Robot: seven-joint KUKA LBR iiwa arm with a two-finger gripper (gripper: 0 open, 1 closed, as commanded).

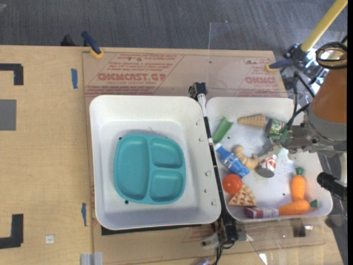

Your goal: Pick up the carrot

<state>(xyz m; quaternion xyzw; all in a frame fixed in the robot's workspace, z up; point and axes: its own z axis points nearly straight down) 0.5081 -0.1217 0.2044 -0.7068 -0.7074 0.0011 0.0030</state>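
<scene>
— How many carrots?
— Two, lower right of the right bin (pixel 325 211): upright carrot (pixel 298 185), lying carrot (pixel 295 207).
— The gripper (pixel 274 146)?
— Mid-bin; whether it grips, I cannot tell.
— Plates?
— One teal plate (pixel 149 169), left bin (pixel 105 164).

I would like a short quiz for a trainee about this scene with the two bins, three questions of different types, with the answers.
1. True or false: the teal plate lies in the left bin.
2. How many carrots lie in the right bin?
3. Which thing is nearest the gripper? A) the ice-cream cone B) the red and white can C) the pizza slice

Key
1. True.
2. Two: one upright carrot, one lying carrot.
3. B.
</scene>
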